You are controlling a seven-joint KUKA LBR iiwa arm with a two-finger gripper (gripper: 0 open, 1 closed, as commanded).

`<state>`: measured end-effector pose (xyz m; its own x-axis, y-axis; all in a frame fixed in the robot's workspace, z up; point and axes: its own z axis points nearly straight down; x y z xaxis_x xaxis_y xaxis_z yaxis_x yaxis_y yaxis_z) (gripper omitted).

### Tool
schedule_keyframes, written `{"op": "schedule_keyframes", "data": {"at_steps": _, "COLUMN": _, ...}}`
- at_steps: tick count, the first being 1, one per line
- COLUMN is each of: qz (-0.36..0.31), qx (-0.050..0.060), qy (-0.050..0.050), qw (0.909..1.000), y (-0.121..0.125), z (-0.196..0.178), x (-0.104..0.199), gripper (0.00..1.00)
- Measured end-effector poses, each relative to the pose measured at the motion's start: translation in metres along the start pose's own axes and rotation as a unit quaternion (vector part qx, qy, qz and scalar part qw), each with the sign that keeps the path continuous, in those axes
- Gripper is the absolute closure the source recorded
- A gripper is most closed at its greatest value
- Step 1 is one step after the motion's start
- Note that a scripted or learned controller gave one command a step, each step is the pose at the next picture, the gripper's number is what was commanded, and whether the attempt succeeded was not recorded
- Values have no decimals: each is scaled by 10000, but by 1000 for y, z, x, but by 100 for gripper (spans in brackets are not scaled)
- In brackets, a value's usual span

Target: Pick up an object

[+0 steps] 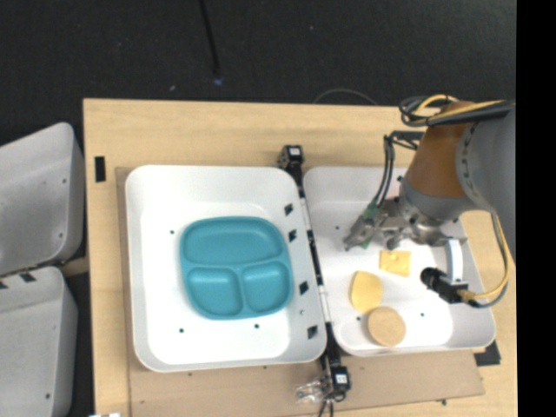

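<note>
Looking down from the fixed overhead camera, the wooden surface carries two shallow white bins side by side. The left bin sits centre-left in the frame, and resting in the middle of it is a teal divided plate, one wide compartment toward the top and two smaller ones below.

Over to the right bin, and here's the action. The grey arm, with its orange band, comes in from the upper right of the frame and tips down over the bin's upper half. The gripper is low over the bin floor at centre-right, angled toward the left; whether it is spread or closed can't be told from this angle, and nothing can be seen caught in it.

The candidates for picking lie just below. A pale yellow square piece sits just right of and below the gripper, close but apart from it as far as can be seen. Below that, a yellow rounded piece, and touching its lower edge, a tan round disc near the bin's bottom rim. All three lie on the bin floor.

A black cable fitting hangs at the right side of the bin.
</note>
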<state>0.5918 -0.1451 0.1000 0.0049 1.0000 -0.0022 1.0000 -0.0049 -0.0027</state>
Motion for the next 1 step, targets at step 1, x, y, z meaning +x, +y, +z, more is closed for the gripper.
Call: {"op": "schedule_keyframes", "data": {"at_steps": 1, "qz": 31, "qx": -35, "qy": 8, "qw": 10000, "y": 2, "z": -14, "x": 0, "gripper": 100}}
